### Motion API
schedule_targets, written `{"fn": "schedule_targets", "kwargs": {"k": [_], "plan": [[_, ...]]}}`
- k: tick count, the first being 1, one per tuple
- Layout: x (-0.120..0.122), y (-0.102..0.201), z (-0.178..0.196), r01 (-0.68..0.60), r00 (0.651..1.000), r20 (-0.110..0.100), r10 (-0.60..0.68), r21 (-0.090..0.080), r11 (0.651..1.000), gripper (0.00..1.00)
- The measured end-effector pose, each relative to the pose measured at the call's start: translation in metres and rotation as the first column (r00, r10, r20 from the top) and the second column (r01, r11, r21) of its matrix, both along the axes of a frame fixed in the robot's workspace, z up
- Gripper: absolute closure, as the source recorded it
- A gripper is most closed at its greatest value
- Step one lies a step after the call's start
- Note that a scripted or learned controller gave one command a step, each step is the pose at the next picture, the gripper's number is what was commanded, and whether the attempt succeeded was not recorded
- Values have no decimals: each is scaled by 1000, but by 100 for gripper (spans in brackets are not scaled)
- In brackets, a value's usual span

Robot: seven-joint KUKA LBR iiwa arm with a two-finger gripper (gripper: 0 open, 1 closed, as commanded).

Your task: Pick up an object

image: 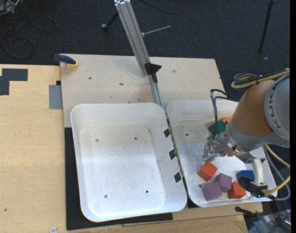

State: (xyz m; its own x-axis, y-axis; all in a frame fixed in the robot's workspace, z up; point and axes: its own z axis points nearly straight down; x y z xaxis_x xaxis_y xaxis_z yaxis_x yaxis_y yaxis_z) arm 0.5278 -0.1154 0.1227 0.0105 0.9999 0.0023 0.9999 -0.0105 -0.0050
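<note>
The arm reaches down into the right bin (pixel 186 115), its orange band and grey wrist covering much of that bin's far right part, and the gripper (pixel 212 151) hangs low over the bin floor near the bin's middle. Whether it is apart or together cannot be told from here, since the metal tip is small and partly hidden under the wrist, and nothing can be seen clamped in it. Just below the gripper, toward the near edge, lies an orange block (pixel 207 171), close to the tip but apart from it as far as the view shows. Further toward the near edge and slightly right of the gripper sit two purple blocks (pixel 217 186) touching each other, and right of those a second orange-red block (pixel 236 191). A blue block (pixel 245 175) rests to the gripper's lower right, beside a white cylinder-like piece (pixel 257 170) that may belong to the arm. Just above the gripper and a little right, a green block (pixel 217 127) peeks out from beside the wrist, partly hidden by it. Well to the gripper's left, past the divider between the bins, is the left bin (pixel 89 125). A slanted metal rail (pixel 136 38) rises from the bench beyond both bins, far above and left of the gripper.
</note>
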Motion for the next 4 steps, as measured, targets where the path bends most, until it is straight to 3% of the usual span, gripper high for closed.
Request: {"fn": "schedule_targets", "kwargs": {"k": [1,3,4], "plan": [[4,7,47,-11,1000,7,11,-2,1000,100],[10,-14,152,-10,1000,9,10,-4,1000,100],[10,-15,175,-12,1000,5,12,-2,1000,100]]}}
